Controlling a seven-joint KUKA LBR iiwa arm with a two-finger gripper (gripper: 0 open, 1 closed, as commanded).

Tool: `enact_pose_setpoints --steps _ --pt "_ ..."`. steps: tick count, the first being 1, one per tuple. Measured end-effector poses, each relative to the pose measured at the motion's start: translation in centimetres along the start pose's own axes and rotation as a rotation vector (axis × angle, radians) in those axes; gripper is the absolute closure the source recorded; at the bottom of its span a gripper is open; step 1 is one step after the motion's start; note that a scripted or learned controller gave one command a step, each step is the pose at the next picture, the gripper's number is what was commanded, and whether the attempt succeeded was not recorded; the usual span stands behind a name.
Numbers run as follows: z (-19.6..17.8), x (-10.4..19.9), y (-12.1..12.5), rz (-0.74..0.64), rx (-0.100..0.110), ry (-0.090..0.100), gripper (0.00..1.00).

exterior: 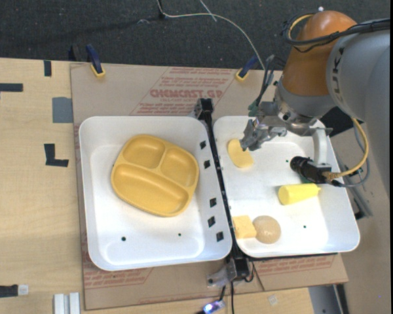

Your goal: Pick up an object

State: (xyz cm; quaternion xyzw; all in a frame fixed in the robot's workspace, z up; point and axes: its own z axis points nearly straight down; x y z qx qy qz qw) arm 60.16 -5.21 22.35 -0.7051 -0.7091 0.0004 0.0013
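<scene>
While its grey arm reaches in over the right-hand bin, the robot's jaws hang at the upper edge of a pale yellow piece, touching or just above it; whether they are apart or together cannot be told from this angle, and nothing can be seen held between them. That yellow piece lies in the right-hand bin's far left corner, close to the divider where the two bins meet. Further right in the same bin, a yellow wedge-like block rests near the middle, just beside a black fitting on the arm's cabling. Toward the near left corner of that bin, a small yellow cube sits touching a round beige ball. An orange band wraps the arm above the wrist. To the left of the right-hand bin, the second white bin holds a yellow divided plate, lying at a slight angle, with three compartments facing up. Both bins rest on a brown cardboard sheet clamped to the wooden desk, with a thin white cable trailing beyond it over dark carpet.
</scene>
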Motion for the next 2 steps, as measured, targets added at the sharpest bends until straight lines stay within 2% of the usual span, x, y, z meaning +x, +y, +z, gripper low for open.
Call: enact_pose_setpoints --steps 1,2 --pt "0.8 5.9 0.9 -0.001 -0.001 0.0 1.0" --pt "-0.1 11.8 1.7 -0.002 -0.002 0.0 1.0"
